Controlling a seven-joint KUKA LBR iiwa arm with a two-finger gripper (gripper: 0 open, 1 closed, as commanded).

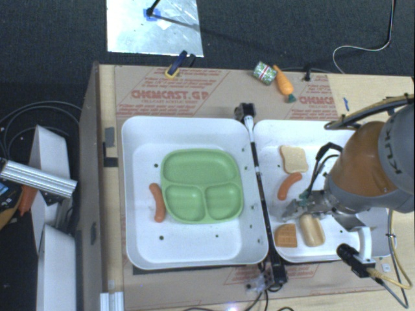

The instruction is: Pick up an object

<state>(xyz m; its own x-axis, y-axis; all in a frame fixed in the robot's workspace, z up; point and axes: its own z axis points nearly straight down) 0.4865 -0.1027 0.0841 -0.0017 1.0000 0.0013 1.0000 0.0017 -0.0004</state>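
The arm [373, 167] enters from the right of the frame and bends over the right bin [305, 129]. Its gripper [305, 204] sits low in that bin, right of center in the frame; whether it is clenched or released I cannot tell.

Just below the gripper lies a bun [311, 230], with a waffle [286, 235] beside it at the bin's lower left. A sausage [289, 186] lies just left of the gripper, and a toast slice [294, 159] sits above that.

In the left bin [139, 173], a green tray [201, 185] fills the middle, with a second sausage [157, 202] just beside its left edge.

On the cardboard above the bins, toward the upper right, lie a carrot [283, 82] and a small can [264, 72].
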